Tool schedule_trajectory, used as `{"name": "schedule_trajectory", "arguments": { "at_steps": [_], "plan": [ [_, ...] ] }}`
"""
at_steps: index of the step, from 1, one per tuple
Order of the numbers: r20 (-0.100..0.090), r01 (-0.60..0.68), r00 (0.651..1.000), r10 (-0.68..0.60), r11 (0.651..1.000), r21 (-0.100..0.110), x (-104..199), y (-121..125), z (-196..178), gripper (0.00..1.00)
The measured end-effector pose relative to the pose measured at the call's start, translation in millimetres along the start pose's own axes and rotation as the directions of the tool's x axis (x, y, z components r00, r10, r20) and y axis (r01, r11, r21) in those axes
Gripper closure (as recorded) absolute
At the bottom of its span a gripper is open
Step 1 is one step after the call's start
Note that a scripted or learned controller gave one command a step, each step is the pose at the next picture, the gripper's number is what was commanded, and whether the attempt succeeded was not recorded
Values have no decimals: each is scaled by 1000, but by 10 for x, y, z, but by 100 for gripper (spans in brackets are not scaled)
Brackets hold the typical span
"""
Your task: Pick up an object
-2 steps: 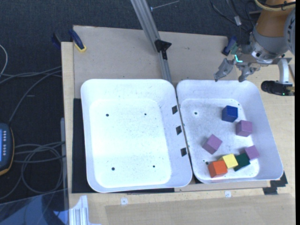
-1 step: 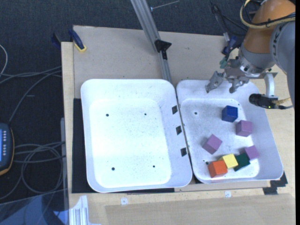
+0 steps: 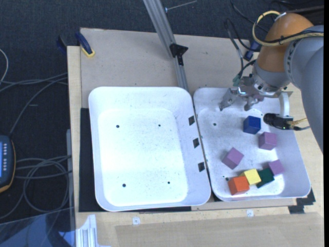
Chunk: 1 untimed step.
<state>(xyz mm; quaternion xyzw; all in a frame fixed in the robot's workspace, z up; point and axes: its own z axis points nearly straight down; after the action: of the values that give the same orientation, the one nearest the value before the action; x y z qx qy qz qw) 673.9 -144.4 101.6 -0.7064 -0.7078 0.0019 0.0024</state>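
End effector [image 3: 237, 101] just above-left of blue cube [image 3: 252, 124]

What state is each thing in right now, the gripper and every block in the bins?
Gripper: open, holding nothing, above the right bin's far end.
Blue block: lying loose, apart.
Three purple blocks: lying loose, ungrasped.
Orange block, yellow block, green block: clustered in a row by the near rim.

Bright even overhead light, soft shadows, slightly grainy, mild blur
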Motion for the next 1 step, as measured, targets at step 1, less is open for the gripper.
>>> {"name": "schedule_trajectory", "arguments": {
  "at_steps": [1],
  "plan": [
    [2, 1, 1000, -1, 1000, -9, 1, 26, -161, 100]
  ]
}}
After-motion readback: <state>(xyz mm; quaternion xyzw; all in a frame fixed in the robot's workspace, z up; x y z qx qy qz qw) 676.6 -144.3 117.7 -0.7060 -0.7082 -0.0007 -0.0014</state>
